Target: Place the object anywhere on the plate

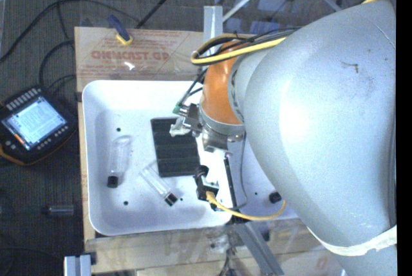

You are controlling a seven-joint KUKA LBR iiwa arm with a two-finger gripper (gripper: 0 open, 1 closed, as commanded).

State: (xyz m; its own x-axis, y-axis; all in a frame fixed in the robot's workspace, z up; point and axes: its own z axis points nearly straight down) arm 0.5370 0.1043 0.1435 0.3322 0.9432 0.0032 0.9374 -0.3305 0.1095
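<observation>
The big grey arm reaches in from the right and hangs over the white bin on the view's left. Its pincer sits low, right over the top right edge of a dark flat slab that lies in the middle of the bin. I think this slab is the plate. The wrist hides the pincer, so I cannot tell how wide it is or if it has hold of anything.

Two clear little tubes with black caps lie in the same bin. One tube is well off to the left of the plate. The other tube lies just beside the plate's bottom left corner. Neither one is on the plate. A small black bit lies in the other bin.

I think the job is at the start, with a tube not yet picked up. Next the pincer would need to go over a tube, come down around it, close, lift it, and put it on the dark slab
</observation>
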